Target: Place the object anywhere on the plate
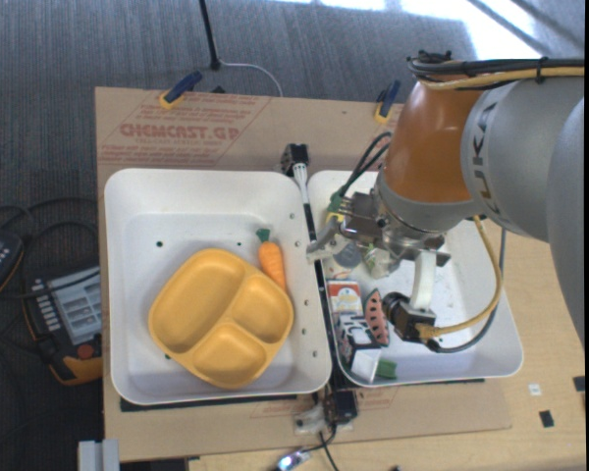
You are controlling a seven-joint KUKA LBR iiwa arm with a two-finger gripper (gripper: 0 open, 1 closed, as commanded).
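Nearest, yellow divided plate at the left bin's front, bare white floor free to its left and behind. Just beyond, touching the plate's far right rim: toy carrot, orange with a green tip. Right bin cluttered, small items partly hidden under the arm. Jaws low over that clutter; apart or together, cannot tell.
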